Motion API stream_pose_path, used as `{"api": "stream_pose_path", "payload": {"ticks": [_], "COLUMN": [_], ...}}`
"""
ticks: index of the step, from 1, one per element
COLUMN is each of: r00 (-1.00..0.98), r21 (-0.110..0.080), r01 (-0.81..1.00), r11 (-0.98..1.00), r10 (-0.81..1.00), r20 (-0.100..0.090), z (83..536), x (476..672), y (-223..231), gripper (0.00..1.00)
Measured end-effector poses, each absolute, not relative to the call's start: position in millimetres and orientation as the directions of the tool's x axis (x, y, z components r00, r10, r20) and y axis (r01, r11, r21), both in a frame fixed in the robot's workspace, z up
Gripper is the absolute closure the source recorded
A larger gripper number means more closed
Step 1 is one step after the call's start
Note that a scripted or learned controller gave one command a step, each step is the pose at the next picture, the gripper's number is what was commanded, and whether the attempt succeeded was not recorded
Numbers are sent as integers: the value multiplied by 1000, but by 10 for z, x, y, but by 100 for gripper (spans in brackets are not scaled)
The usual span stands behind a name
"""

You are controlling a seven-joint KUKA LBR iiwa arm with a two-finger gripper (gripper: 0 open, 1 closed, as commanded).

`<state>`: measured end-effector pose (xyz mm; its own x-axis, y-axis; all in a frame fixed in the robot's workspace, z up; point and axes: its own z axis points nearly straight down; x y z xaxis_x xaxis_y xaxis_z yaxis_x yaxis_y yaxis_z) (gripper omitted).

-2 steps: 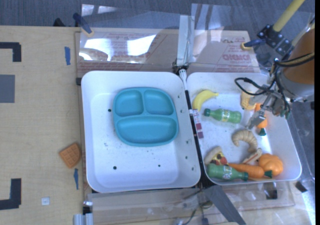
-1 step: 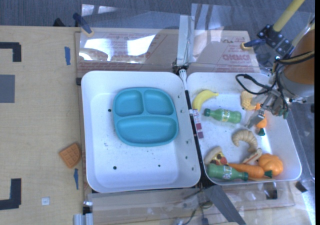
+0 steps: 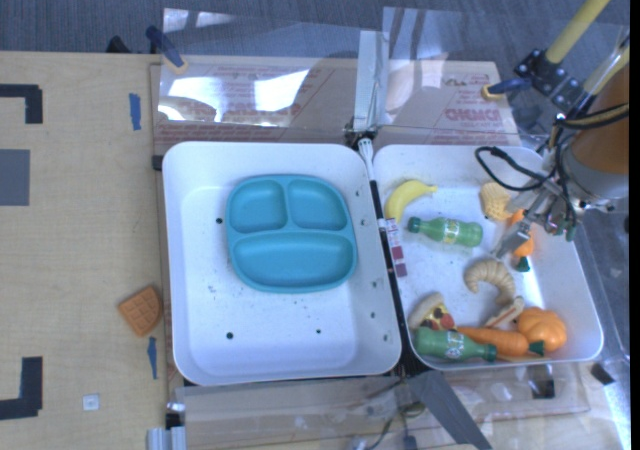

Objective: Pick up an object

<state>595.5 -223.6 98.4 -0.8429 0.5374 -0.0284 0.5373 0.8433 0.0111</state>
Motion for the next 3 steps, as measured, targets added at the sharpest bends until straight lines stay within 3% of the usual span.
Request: {"api": "stream_pose_path", "payload": {"ticks": [1,2,3], "r00": [-805,-806,-715], "r21": [10,10,10], "r01": [594,592,698], "r11": [805,806,716], "r10": [594,592,698], "r20": [-6,-16,-15], "z": [886,1011,2381], "x": [5851,5873,5930], "y": [-2191,-2200,-1729], "gripper": [0,100,100]}}
